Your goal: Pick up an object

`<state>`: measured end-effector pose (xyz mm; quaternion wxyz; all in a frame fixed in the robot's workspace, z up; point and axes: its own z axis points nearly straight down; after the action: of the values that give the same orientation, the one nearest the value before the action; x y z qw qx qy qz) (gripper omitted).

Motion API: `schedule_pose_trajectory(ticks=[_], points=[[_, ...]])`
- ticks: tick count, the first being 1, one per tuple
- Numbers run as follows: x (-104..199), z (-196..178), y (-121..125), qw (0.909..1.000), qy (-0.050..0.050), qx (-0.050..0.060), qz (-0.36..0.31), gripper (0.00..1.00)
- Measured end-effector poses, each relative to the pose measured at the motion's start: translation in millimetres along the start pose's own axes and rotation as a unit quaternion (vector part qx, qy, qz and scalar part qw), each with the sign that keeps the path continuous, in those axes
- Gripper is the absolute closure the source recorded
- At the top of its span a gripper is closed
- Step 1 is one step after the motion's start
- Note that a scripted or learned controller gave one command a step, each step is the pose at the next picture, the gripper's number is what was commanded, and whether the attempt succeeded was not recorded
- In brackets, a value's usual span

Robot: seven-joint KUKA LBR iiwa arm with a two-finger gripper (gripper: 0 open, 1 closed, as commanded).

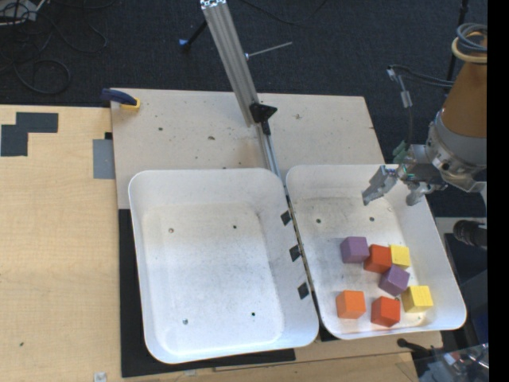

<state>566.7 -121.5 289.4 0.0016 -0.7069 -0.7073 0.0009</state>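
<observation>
Blocks: seven small cubes clustered in the right bin (pixel 318 189), toward its near right part. Purple cube (pixel 355 249), red-orange cube (pixel 378 258), yellow cube (pixel 400 255), second purple cube (pixel 394 279), second yellow cube (pixel 418 297), orange cube (pixel 350 303), red cube (pixel 386 310). Hand (pixel 395 188) hangs above the bin's far right corner, well apart from the cubes, fingers spread, grasping nothing. Left bin (pixel 159 189) sits beside it on the worktop (pixel 191 126).

Robotics lab: bench (pixel 199 134) w/ bins (pixel 159 205), loose cables (pixel 32 62), alu strut (pixel 231 54).
</observation>
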Motion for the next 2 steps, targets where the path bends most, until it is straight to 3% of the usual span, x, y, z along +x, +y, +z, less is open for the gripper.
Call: schedule_pose_trajectory(ticks=[1,2], points=[[-0.8,-0.1,-0.1,1.0,0.0,0.0,0.001,0.0],[1.0,56.2,9.2,1.0,0.0,0.003,0.001,0.0]])
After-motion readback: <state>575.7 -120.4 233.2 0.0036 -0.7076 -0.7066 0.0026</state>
